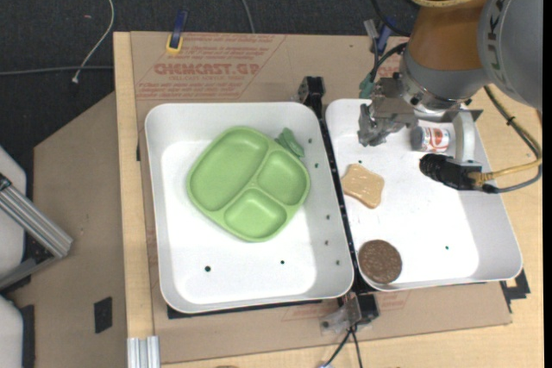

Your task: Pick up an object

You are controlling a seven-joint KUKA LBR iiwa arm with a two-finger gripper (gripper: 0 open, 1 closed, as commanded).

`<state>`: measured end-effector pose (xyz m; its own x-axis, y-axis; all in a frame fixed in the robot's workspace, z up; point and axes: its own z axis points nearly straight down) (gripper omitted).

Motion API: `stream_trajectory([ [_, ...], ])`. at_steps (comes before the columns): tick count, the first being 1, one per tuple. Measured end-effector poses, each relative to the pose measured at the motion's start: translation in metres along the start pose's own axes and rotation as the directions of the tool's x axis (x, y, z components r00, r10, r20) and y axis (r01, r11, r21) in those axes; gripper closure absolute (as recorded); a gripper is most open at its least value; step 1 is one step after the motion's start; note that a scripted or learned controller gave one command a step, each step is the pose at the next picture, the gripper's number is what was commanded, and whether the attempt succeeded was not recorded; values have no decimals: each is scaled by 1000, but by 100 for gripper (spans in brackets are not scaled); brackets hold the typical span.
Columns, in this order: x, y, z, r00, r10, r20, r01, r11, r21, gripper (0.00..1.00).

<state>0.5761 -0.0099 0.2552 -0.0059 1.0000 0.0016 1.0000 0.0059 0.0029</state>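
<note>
Nearest you, at the front edge of the right bin [483, 263], sits a round brown cookie-like disc [380, 261], touching or nearly touching the bin's front wall. Behind it, near that bin's left wall, you have a tan slice shaped like bread [363, 185], lying flat and well apart from the disc. Look further back and you find the gripper [373, 134] hanging over the rear left part of the right bin, its dark fingers pointing down; from this slant you cannot tell whether they stand apart or together, and nothing shows between them. Just to its right, partly tucked under the arm [457, 21], lies a small can [434, 137] with red and white markings, on its side as far as you can judge. A black cable fitting [447, 170] with a yellow lead sits in front of the can. In the left bin [172, 211] you see a green divided plate [248, 183] with three compartments, tilted slightly on the bin floor, and a small dark green piece [291, 142] touching its rear right rim; what that piece is stays unclear. Both bins rest on a sheet of cardboard [216, 60].
</note>
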Motion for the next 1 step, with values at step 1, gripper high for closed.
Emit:
stream_trajectory([
  [1,55,30,3,1000,0,0,0,1000,0,100],
])
